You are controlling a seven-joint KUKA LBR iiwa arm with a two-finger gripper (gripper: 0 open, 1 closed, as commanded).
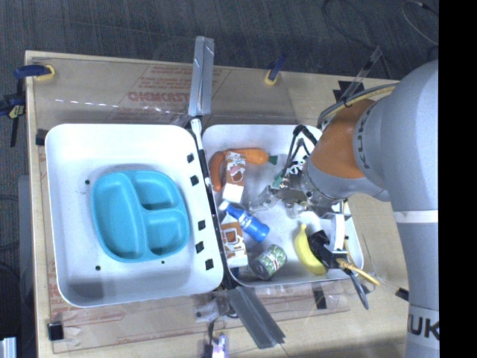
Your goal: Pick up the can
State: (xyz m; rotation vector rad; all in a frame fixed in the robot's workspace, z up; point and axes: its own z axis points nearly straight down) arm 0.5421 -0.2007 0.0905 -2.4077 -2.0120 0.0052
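The can (268, 261) is a small green and silver one lying on its side near the front wall of the right bin (350, 233). My gripper (287, 192) hangs over the middle of that bin, up and slightly right of the can and apart from it. Nothing is visibly held in it. The grey arm with its orange band (339, 151) covers the bin's right part.
The right bin also holds a blue bottle (248, 224), a yellow banana (307, 248), a carrot (250, 156), an orange sausage (215, 169) and small cartons (233, 239). A blue divided tray (140, 215) lies in the left bin (67, 148).
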